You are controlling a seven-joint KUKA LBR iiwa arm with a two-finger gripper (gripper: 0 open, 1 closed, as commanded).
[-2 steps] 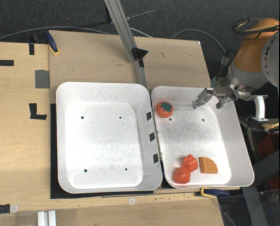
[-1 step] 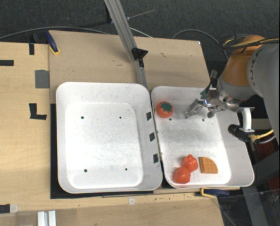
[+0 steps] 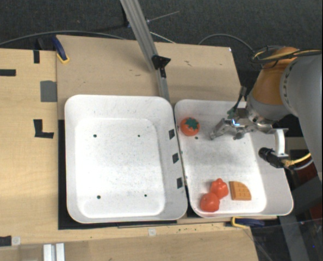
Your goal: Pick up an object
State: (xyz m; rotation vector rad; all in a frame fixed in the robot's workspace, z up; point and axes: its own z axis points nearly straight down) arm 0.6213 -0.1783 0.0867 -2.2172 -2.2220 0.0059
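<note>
In the right bin (image 3: pixel 275 200), a small orange-red tomato with a green top (image 3: pixel 190 125) lies near the far left corner. Two red pieces sit at the near side, one (image 3: pixel 219 187) just above the other (image 3: pixel 209 202). A tan waffle-like piece (image 3: pixel 240 191) lies right beside them. My gripper (image 3: pixel 227 134) hangs over the far part of this bin, to the right of the tomato and apart from it. Its fingers are spread open with nothing between them.
The left bin (image 3: pixel 74 145) sits next to the right one, with black clips along their shared edge. A grey metal pole (image 3: pixel 142 31) slants down to the bins' far edge. Cables run by the arm at the right.
</note>
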